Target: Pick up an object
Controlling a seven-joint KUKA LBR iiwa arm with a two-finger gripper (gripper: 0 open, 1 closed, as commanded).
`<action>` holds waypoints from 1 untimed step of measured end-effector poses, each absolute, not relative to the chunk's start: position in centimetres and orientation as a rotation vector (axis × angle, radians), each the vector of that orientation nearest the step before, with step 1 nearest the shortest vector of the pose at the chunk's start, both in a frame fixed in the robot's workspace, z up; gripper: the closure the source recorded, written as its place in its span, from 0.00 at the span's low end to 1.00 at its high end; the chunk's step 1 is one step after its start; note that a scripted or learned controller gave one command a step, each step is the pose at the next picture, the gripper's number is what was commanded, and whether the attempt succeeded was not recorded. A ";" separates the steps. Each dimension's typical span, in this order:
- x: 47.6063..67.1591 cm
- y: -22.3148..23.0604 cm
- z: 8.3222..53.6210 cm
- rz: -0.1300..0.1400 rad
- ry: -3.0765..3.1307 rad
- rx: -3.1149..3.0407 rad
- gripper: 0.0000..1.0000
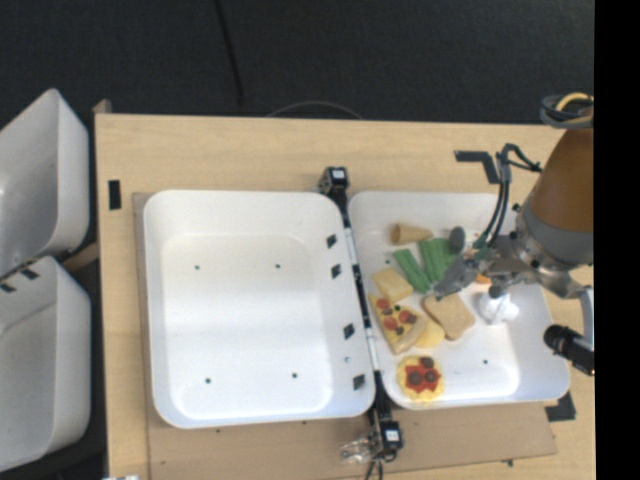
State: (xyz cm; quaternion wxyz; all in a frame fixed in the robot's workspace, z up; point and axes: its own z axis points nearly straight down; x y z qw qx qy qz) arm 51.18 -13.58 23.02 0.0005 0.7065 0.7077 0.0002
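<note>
Two white bins side by side on the wooden bench [230, 153]. Left bin [245, 308] has bare floor; right bin [480, 373] has all the objects. Count: one pizza slice [397, 322], one round yellow tart with red topping [421, 377], one tan bread slice [450, 315], one pale cheese wedge [392, 285], two green strips [424, 261], one brown cone-like piece [409, 233] at the far side. Objects crowd the left half of the right bin, touching or overlapping. One arm [562, 203] reaches in from the right; gripper [463, 268] sits low over the green strips and bread slice, nothing visibly between its fingers. Jaws blurred, can't tell apart or together. A pale blob just right of the bread, possibly glare.
</note>
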 end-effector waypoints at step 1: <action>48.6 -9.3 11.4 -0.009 2.230 2.228 0.00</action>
